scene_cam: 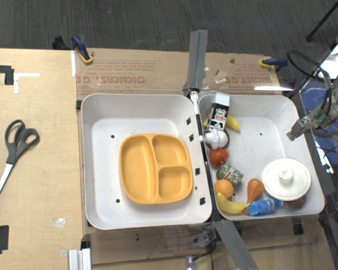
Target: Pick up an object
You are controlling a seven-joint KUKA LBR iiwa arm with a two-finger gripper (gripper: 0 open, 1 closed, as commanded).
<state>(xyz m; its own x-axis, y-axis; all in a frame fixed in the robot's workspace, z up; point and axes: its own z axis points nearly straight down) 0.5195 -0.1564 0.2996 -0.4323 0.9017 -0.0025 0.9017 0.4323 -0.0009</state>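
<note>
A wooden desk (34, 207) carries two shallow white bins side by side: the left bin (96, 167) holds one yellow three-part plate (156, 168). The right bin (265, 128) holds one white lidded pot (285, 178), one yellow banana (231, 205), one small milk carton (218, 112), one orange (224, 188) and one red tomato (218, 157) among smaller toys. One pair of scissors (12, 151) lies on the desk far left, while the pincer (302, 126) hovers at the right bin's right rim, its state impossible to tell.
</note>
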